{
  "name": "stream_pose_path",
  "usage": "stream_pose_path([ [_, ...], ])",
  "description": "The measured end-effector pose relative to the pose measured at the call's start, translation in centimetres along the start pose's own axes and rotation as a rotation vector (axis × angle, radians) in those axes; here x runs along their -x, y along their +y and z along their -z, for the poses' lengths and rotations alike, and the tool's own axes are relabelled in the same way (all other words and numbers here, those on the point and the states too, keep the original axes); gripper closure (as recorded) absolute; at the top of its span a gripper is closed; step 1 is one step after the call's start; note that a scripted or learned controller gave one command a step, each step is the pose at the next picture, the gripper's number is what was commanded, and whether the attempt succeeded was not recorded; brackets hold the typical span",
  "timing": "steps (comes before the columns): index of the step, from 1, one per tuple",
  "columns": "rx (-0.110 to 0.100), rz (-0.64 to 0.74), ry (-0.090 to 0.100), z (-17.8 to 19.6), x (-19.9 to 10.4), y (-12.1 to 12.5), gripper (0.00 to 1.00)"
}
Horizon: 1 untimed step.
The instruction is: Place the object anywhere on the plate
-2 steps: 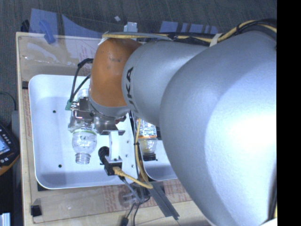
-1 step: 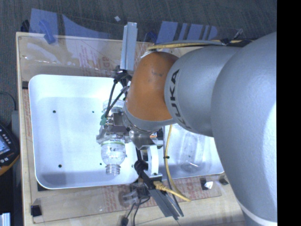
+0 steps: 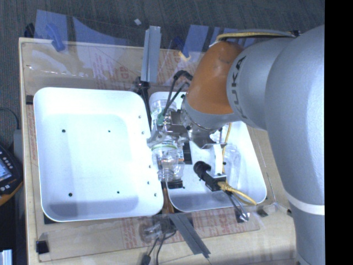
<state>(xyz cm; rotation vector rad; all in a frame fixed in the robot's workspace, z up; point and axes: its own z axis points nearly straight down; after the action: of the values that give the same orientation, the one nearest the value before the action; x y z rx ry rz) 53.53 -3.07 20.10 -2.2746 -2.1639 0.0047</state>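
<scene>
My gripper point(image 3: 169, 167) hangs low over the left side of the right bin point(image 3: 251, 195), close to the wall it shares with the left bin point(image 3: 88, 148). The grey arm and its orange band point(image 3: 212, 84) hide most of the right bin's floor. A pale, see-through shape point(image 3: 231, 158) lies on the right bin's floor, to the right of the gripper; what it is I cannot tell. A small green spot point(image 3: 160, 118) shows just above the gripper near the bin wall. No plate is plainly visible.
The left bin has a bare white floor with a few small dark dots. A grey metal bar point(image 3: 150, 54) stands behind the bins and another bracket point(image 3: 185, 233) lies in front. A dark handset point(image 3: 6, 173) sits at the far left edge.
</scene>
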Motion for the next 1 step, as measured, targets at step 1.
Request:
stream_pose_path([
  [1, 0.000, -0.078, 0.001, 6.92, -6.38, -5.87, 1.00],
])
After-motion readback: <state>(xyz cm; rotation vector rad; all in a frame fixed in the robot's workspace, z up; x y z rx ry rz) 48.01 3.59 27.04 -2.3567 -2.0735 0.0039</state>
